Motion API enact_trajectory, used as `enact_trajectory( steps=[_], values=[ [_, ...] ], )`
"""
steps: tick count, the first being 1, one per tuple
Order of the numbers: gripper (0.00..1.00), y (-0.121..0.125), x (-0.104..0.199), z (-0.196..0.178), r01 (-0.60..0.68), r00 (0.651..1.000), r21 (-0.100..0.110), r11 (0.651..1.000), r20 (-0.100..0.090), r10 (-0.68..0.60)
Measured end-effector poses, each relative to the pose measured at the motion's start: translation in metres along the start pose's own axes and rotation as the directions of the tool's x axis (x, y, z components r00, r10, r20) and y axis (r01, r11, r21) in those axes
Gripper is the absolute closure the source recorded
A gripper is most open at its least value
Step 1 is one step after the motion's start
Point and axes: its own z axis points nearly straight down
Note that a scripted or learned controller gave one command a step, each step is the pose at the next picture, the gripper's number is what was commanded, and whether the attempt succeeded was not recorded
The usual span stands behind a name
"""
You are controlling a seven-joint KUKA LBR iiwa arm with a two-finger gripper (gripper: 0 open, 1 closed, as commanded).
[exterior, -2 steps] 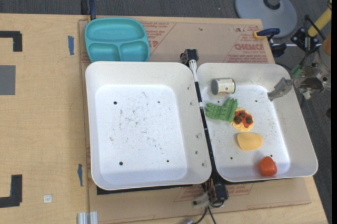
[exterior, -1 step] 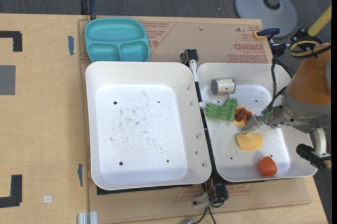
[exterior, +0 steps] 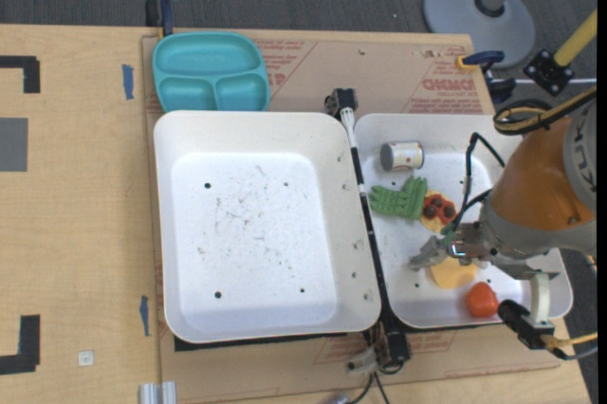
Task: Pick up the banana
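Note:
The banana (exterior: 453,275) appears as a pale yellow piece on the floor of the right bin (exterior: 408,298), partly covered by the arm's wrist. My gripper (exterior: 432,253) hangs low over the right bin, right at the yellow piece's upper left edge. I cannot tell whether it touches the piece. The grey arm with its orange band (exterior: 536,189) reaches in from the right and hides the bin's right side.
In the right bin a silver can (exterior: 402,155) lies at the back. A green toy (exterior: 399,200) and a red-orange item (exterior: 437,206) lie mid-bin, and an orange-red ball (exterior: 481,300) sits at the front. The left bin (exterior: 256,222) stands alongside, with a teal divided tray (exterior: 211,70) behind it.

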Motion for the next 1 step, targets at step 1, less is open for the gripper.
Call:
enact_trajectory(
  steps=[1],
  values=[
    [1.0, 0.001, 0.0003, -0.01, 0.0, 1.0, -0.003, 1.0, 0.001, 0.0]
  ],
)
